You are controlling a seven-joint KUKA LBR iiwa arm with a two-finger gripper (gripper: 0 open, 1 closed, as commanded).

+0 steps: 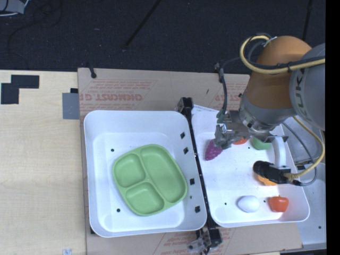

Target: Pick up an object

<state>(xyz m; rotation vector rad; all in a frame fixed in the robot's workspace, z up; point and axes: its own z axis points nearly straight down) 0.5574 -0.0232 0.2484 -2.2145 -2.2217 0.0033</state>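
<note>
In the right bin (297,217) a purple eggplant-shaped thing (213,152) lies near the left wall. My gripper (225,137) hangs right over its upper right end, touching it or very close to it. The wrist hides the contact, so a grasp cannot be made out. Near the front of the same bin a white egg (247,203) lies beside a red-orange thing (278,203). A green thing (260,143) and a small orange-red thing (240,141) peek out from under the wrist. Another orange thing (264,180) is partly covered at the right.
The left bin (101,142) holds a green divided plate (149,179) with three compartments. A black divider (192,158) runs between the two bins. The arm with its orange band (276,73) covers the back right of the right bin.
</note>
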